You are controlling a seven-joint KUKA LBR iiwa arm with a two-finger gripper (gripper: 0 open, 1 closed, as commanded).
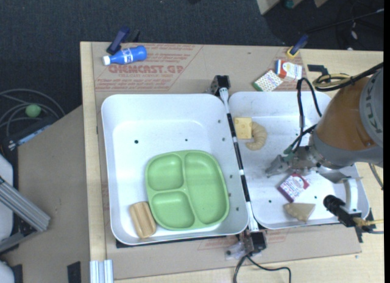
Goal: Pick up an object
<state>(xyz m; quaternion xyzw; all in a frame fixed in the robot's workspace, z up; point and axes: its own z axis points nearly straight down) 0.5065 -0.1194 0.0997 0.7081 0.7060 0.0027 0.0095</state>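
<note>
My gripper (281,164) hangs low over the middle of the right bin (274,106), reaching in from the right under the arm's orange band. Just below and to its right lies a small purple and white packet (292,186). A tan wedge (300,211) rests near that bin's front edge. At the bin's far left sit a yellow block (243,128) and a curved tan pastry (258,137), apart from the gripper. I see nothing held in the gripper.
The left bin (128,114) holds a green divided plate (184,188) and a tan waffle-like bar (142,219) at its front left corner. A blue and white bottle (125,55) and small cards (277,75) lie on the bench behind the bins. Cables trail at the right.
</note>
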